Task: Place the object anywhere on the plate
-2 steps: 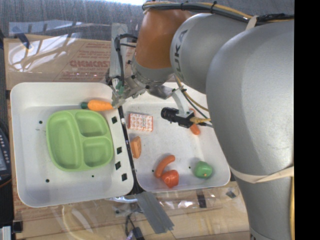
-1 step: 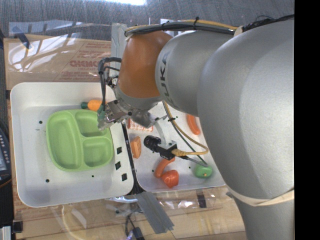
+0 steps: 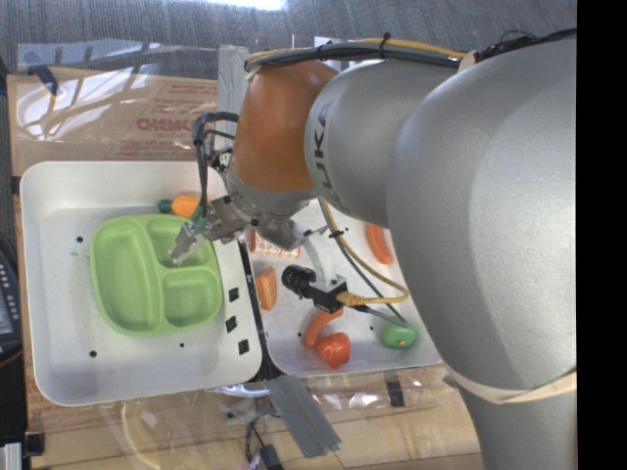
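The green plate (image 3: pixel 147 282), split into compartments, lies in the left white bin (image 3: pixel 59 360). My gripper (image 3: pixel 185 244) hangs over the plate's upper right compartment, its tip low near the plate's surface. A small orange object with a green end (image 3: pixel 180 206) lies on the bin floor just past the plate's far right corner, close behind the gripper. Nothing shows on the plate itself. The arm's orange band (image 3: pixel 279 125) and grey body cover much of the right side.
The right bin (image 3: pixel 362 365) holds several toy foods: an orange block (image 3: pixel 265 287), a carrot-like piece (image 3: pixel 315 329), a red-orange pepper (image 3: pixel 334 349), a green piece (image 3: pixel 398 337) and an orange piece (image 3: pixel 380 244). A black cable part (image 3: pixel 299 282) hangs over it.
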Available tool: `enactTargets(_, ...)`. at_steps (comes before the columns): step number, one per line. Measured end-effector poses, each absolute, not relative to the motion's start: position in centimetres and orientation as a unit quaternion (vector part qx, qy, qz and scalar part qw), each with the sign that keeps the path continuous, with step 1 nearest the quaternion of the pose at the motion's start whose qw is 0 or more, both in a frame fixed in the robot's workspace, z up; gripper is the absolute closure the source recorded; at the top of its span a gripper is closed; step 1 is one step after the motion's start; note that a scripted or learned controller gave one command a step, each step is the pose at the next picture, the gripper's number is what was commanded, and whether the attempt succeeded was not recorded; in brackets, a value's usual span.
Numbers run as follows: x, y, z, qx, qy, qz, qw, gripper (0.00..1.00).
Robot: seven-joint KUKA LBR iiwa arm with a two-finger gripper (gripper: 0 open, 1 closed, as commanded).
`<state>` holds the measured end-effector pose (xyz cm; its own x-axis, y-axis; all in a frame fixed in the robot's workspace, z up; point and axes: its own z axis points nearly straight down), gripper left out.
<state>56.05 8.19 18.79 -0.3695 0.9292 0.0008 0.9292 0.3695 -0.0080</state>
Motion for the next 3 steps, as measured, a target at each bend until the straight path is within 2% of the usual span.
enactTargets(1, 49.2, 14.1, 26.2, -0.660, -0.751, 0.0031, 0.001, 0.00)
enactTargets(2, 54.2, 8.7, 25.4, -0.559, -0.829, 0.0030, 0.001, 0.00)
enactTargets(3, 54.3, 8.8, 26.0, -0.557, -0.830, 0.0060, 0.003, 1.00)
